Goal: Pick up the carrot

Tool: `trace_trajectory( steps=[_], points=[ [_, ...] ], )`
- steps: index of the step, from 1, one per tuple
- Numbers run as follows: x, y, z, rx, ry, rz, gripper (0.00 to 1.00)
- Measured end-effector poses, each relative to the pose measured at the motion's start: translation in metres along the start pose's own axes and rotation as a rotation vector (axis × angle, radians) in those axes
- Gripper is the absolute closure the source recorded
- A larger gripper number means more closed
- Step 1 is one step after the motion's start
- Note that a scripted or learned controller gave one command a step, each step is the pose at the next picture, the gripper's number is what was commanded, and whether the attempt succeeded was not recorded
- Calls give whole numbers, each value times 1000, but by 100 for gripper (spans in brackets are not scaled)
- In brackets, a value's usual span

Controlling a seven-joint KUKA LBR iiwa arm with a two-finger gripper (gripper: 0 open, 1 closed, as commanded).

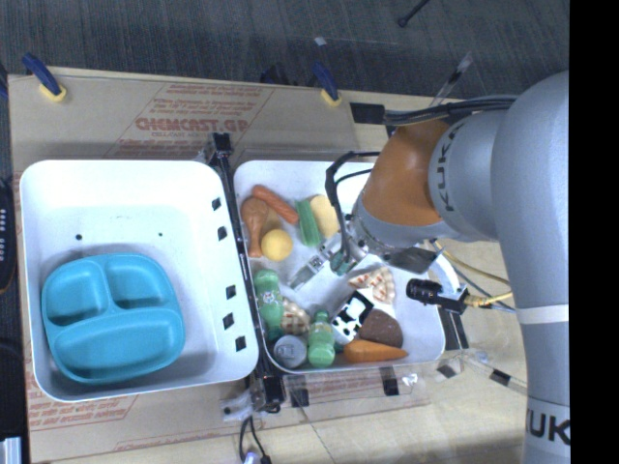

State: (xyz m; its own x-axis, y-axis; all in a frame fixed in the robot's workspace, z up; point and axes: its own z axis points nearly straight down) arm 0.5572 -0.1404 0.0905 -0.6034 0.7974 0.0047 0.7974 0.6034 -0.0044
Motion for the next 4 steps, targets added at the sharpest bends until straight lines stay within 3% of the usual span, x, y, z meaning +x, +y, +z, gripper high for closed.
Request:
trace_trajectory(
  steps=[1, 2, 3, 4],
  points=[
    [10, -15, -140, -8, -13, 6, 0],
    [-11, 28, -2, -4, -7, 8, 0],
    [-9, 57, -2, -1, -2, 477, 0],
    [-8, 57, -12, 2, 0, 467, 100]
  ],
)
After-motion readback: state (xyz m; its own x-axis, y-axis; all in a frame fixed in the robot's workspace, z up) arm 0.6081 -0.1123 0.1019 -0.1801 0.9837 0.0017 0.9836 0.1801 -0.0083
